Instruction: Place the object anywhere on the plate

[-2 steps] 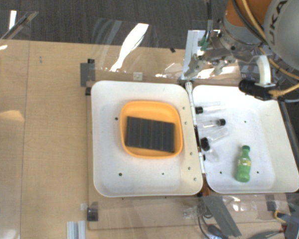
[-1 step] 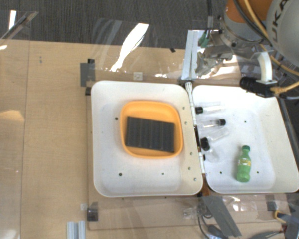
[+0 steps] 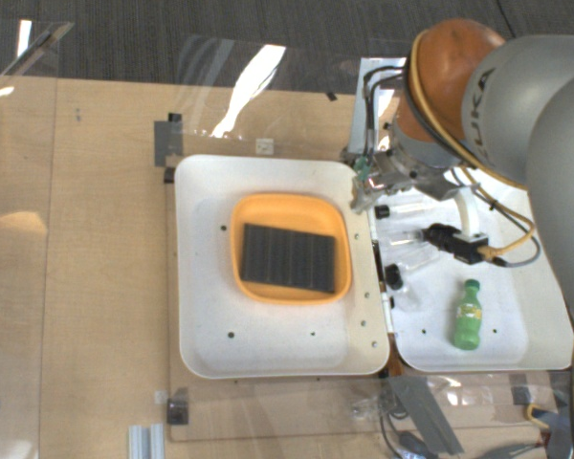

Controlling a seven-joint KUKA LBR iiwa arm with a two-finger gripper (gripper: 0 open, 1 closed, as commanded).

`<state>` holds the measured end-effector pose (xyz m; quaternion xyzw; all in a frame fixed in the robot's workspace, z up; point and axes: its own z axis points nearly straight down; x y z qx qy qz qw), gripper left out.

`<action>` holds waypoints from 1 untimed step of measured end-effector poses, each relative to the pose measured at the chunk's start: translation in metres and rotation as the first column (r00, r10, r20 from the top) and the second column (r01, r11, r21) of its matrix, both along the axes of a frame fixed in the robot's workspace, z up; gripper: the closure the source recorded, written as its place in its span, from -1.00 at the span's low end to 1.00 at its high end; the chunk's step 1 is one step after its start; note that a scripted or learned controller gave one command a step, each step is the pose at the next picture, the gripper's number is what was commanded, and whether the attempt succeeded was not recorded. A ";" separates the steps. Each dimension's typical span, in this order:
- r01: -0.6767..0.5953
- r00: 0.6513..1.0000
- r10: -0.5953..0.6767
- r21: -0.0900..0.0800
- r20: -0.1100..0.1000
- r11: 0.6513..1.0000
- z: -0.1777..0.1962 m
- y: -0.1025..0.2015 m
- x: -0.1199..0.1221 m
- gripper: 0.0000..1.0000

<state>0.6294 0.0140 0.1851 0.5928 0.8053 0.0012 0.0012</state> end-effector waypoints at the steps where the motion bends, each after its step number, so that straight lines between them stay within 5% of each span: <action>1: -0.191 0.982 0.191 0.000 0.004 0.982 0.001 0.046 -0.037 1.00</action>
